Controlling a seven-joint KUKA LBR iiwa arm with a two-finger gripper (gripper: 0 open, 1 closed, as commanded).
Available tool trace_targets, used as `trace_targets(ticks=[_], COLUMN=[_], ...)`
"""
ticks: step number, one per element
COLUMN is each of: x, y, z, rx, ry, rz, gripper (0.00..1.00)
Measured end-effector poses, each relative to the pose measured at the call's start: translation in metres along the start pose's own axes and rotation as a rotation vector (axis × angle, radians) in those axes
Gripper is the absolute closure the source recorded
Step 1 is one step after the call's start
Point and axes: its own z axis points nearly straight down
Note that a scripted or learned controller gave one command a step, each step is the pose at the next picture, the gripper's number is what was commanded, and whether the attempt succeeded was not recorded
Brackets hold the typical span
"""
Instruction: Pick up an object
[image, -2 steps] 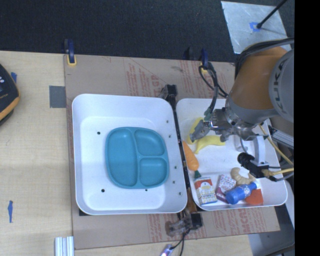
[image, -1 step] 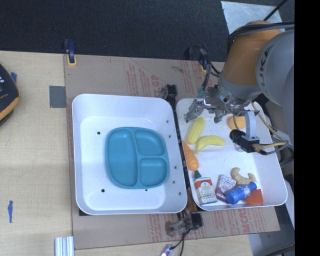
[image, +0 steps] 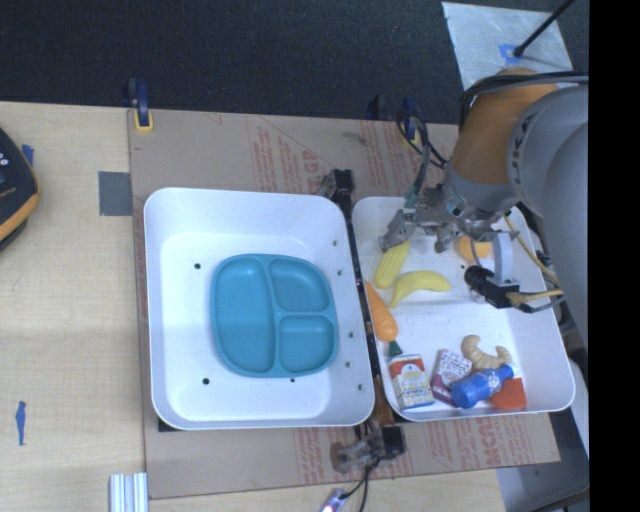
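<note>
In the right bin, the end effector hangs with open, empty fingers just above the toy corn cob; I judge this the approach step, next needing descent and closing.

Left bin open around blue tray, right bin crowded along front

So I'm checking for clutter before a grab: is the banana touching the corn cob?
Touching. The camera view shows the banana's left end lying against the lower end of the corn cob, with no white bin floor visible between them there.
</note>
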Motion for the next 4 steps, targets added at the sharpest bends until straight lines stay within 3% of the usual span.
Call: trace_targets(ticks=[1, 4], x=[-0.0055, -0.0009], y=[0.0049, 0.0092], z=[0.028, 0.0276], rx=[0.0, -0.002], ry=[0.0, 0.001], rz=[0.0, -0.001], gripper=[0.0, 0.0])
